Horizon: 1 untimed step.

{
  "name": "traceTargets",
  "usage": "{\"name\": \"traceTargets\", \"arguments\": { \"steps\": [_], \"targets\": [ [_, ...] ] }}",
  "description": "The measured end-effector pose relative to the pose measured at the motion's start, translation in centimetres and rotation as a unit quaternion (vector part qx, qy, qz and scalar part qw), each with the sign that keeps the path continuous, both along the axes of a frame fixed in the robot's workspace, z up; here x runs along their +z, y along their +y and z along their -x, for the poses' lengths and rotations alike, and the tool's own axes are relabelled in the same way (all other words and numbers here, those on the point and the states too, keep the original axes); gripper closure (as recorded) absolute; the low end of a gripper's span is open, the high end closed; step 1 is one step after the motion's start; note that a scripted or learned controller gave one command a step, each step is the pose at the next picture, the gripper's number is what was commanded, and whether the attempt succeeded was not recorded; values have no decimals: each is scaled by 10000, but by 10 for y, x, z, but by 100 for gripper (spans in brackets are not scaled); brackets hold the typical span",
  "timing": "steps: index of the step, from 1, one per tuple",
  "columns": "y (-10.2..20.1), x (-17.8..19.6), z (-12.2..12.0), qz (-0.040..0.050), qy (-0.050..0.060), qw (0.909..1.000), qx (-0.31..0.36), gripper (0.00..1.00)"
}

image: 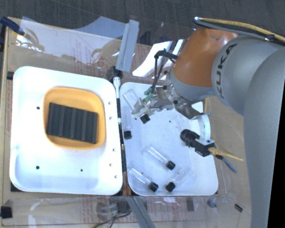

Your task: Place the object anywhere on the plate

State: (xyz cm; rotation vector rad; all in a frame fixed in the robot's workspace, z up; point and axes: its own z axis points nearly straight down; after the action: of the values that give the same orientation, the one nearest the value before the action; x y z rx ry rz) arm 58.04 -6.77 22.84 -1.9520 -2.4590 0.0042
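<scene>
Clear tubes with black caps lie loose in the right bin (200, 169): two at its near edge (143, 179) (177, 181), and a third (160, 158) just behind them. Farther back, near the bin's far left corner, another tube (143, 117) lies under the pincer (148, 108), touching it or just beside it. I cannot tell which, nor whether the pincer is wide or closed, since the wrist hides that.

This looks like the picking step, with nothing yet moved to the yellow plate (75, 96), which sits in the left bin (47, 174) with a dark ridged insert in its middle. The next move calls for a firm hold on that far tube, then a lift clear of the wall between the bins and a carry leftward over the plate.
</scene>
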Motion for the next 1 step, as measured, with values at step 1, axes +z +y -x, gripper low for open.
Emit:
{"name": "traceTargets", "arguments": {
  "steps": [1],
  "targets": [
    [83,-38,-2,-9,15,9931,1172,100]
  ]
}}
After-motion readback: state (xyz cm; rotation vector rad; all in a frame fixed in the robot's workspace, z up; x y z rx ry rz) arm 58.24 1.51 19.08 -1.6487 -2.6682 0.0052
